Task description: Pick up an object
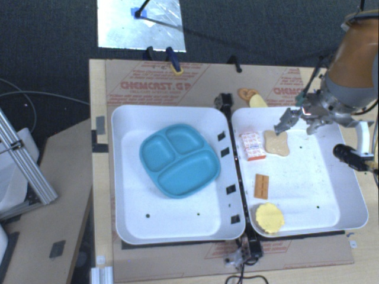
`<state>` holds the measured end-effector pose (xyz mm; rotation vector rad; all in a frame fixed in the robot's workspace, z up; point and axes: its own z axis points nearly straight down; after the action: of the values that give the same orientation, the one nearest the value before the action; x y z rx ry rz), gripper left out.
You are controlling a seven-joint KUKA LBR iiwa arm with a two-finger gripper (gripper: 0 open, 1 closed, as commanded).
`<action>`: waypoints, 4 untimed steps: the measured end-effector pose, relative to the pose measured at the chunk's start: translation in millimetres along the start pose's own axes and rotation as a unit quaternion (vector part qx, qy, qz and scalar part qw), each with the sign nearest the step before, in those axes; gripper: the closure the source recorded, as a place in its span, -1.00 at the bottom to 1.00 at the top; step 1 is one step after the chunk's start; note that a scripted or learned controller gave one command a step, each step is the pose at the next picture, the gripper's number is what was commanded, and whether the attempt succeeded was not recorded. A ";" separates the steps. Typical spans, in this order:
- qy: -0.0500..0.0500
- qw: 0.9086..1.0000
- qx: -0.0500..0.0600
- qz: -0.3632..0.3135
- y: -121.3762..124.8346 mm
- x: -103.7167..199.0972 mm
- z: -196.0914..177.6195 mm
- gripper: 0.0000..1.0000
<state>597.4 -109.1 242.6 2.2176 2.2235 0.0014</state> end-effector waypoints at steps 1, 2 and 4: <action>-0.001 1.000 -0.004 0.001 -22.5 14.5 161.2 -1.00; -0.002 1.000 -0.008 0.000 -41.9 17.0 153.4 -1.00; -0.003 1.000 -0.010 0.001 -60.4 24.1 142.1 1.00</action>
<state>537.2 -85.1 100.4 2.2068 2.2071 0.0164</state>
